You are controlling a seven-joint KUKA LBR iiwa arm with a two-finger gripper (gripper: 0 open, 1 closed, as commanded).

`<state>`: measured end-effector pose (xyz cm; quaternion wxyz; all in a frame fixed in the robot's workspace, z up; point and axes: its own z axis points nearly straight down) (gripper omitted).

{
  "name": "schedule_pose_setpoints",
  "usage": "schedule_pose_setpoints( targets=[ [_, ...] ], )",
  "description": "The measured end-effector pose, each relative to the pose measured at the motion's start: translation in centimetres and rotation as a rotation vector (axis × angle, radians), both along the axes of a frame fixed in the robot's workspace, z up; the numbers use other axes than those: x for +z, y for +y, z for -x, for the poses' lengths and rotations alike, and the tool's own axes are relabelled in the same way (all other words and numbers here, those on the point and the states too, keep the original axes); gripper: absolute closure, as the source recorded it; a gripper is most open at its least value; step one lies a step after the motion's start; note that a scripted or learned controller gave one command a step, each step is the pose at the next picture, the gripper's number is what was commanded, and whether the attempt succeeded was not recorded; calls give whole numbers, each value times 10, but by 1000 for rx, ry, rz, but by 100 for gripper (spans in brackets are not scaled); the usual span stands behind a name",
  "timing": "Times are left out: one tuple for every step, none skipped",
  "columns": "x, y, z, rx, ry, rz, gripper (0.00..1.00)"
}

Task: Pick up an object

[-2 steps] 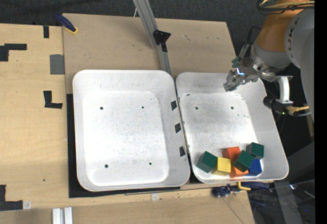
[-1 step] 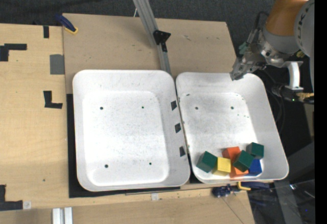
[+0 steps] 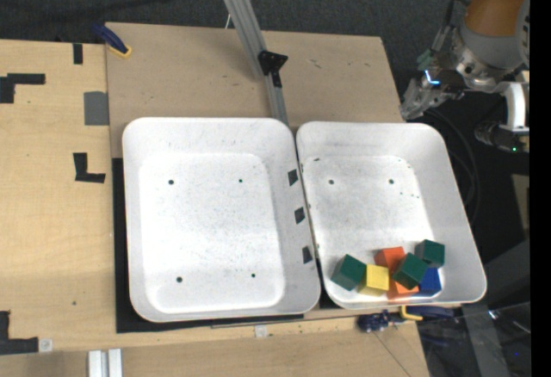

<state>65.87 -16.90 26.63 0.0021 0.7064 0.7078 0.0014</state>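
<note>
Arm: the grey arm (image 3: 498,14) with its orange band is being held at the upper right of the view, off the wooden bench and beyond the right bin's far corner.

Gripper: the gripper (image 3: 422,95) is being hung over the dark floor just outside the bench edge, well apart from the blocks — whether it is open or closed cannot be told, as the tip is small and blurred against the dark ground.

Right bin: the right bin (image 3: 362,151) is being shown with all the blocks gathered in its near right corner, the rest of its speckled floor lying bare.

Blocks: a green block (image 3: 349,271) is being seen at the left of the cluster, with a yellow block (image 3: 376,279) touching it on the right. An orange block (image 3: 390,257) is sitting just behind the yellow one. A second green block (image 3: 412,268) is resting beside it, partly over a blue block (image 3: 430,282) near the bin's rim. A third green block (image 3: 431,252) is lying at the far right of the group.

Left bin: the left bin (image 3: 207,134) is being shown just beside the right one, their rims touching along the middle.

Bench: the bench (image 3: 52,134) is being crossed by a grey metal bar (image 3: 241,1) that slants down from the top of the view to the gap between the bins — black tape marks are lying on the wood at the left.
</note>
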Motion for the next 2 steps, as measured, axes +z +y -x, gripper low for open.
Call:
schedule_pose_setpoints(
  targets=[
    [-15,51,15,3,8,-2,100],
    [-8,99,35,4,6,-3,100]
  ],
)
